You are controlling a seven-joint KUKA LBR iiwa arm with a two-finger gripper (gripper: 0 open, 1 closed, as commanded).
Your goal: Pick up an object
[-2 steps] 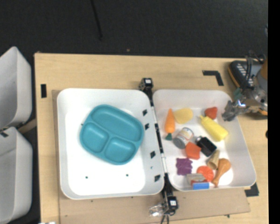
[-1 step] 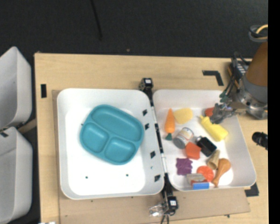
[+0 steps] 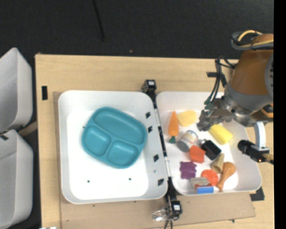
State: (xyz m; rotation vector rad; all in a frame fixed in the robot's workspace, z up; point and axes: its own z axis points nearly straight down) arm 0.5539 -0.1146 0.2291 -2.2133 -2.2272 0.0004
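The right bin point(image 3: 181, 102) holds several small toys. Among them are an orange carrot point(image 3: 173, 123), a pale yellow piece point(image 3: 186, 117), a yellow block point(image 3: 221, 133), a silver can point(image 3: 186, 140), a red-orange piece point(image 3: 197, 153), a black item point(image 3: 211, 149) and a purple piece point(image 3: 187, 169). My gripper point(image 3: 205, 120) hangs low over the middle of this bin, between the pale yellow piece and the yellow block and just above the can. I see nothing held in it.
The left bin point(image 3: 71, 175) bears a blue divided plate point(image 3: 115, 136). Near the right bin's front lie a red round toy point(image 3: 209, 176), a brown drumstick point(image 3: 227, 171), a cone point(image 3: 218, 162) and a blue-grey item point(image 3: 203, 188). The arm's grey and orange body point(image 3: 250, 80) overhangs the right bin's far right.
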